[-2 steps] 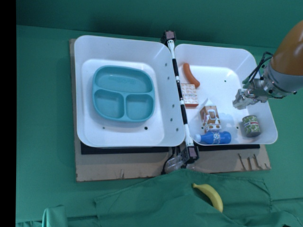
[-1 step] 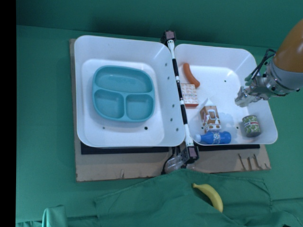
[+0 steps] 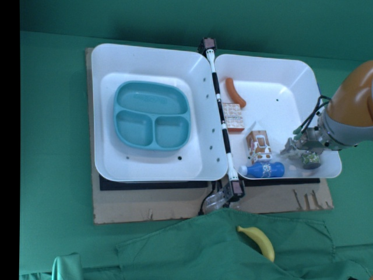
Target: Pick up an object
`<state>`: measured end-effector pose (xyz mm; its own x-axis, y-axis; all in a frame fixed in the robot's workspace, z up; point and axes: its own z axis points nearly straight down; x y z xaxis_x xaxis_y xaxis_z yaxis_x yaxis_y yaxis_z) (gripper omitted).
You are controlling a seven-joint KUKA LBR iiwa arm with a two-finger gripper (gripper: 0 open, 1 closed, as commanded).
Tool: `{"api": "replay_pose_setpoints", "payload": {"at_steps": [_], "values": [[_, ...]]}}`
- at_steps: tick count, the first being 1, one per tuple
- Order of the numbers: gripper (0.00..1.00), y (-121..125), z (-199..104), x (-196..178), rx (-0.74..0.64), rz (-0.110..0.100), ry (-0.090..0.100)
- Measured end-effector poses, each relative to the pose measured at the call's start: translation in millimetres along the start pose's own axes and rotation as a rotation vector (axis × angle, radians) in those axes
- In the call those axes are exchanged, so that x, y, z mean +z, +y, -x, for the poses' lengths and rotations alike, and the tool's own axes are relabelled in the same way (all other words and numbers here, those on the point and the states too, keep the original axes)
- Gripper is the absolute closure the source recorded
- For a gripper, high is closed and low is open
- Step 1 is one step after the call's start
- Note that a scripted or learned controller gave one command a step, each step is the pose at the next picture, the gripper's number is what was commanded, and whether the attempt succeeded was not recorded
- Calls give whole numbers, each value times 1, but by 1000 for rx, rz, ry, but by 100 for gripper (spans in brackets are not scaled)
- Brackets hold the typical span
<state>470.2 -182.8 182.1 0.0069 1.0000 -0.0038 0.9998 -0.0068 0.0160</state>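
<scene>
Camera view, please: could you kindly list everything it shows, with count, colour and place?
bins: two, white, side by side on the bench
divided plate: one, teal, in the left bin
sausage: one, orange-red, right bin, far part
wafer box: one, orange and white, right bin, by the divider
carton: one, white and orange, right bin, middle
bottle: one, blue, right bin, near edge
banana: one, yellow, on the green cloth in front
arm: one, grey and orange, from the right
end effector: one, over a dark object in the right bin's near right corner

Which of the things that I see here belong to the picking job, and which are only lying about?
For the job, all in the right bin:
sausage
cracker box
small carton
blue bottle
dark object under the gripper

Lying about:
teal divided plate in the left bin
banana on the green cloth
</scene>
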Motion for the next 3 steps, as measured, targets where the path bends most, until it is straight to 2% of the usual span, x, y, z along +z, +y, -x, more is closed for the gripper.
{"api": "replay_pose_setpoints", "payload": {"at_steps": [3], "values": [[100, 4, 4, -37, 7, 17, -11]]}}
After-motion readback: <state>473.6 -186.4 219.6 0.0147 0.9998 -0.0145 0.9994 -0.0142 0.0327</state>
